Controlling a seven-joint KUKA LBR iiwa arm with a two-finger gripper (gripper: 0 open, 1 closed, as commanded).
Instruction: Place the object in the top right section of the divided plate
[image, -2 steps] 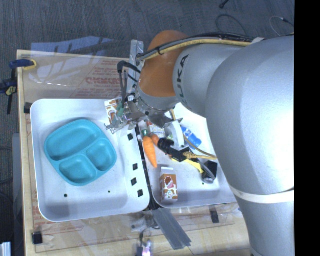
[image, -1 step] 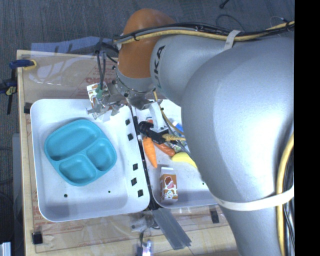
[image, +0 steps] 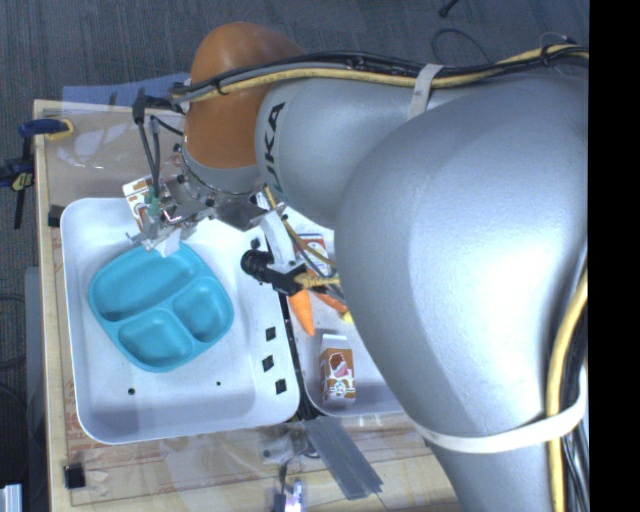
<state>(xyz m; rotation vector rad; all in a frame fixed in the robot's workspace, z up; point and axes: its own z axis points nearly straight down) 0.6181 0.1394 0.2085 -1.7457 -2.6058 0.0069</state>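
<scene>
Left white bin (image: 150, 410), blue divided plate (image: 160, 305), pincer (image: 160, 235) at its upper edge.

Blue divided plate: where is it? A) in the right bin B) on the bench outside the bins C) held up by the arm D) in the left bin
D: the blue divided plate lies flat on the floor of the left bin, while the gripper sits at the plate's upper edge.
</scene>
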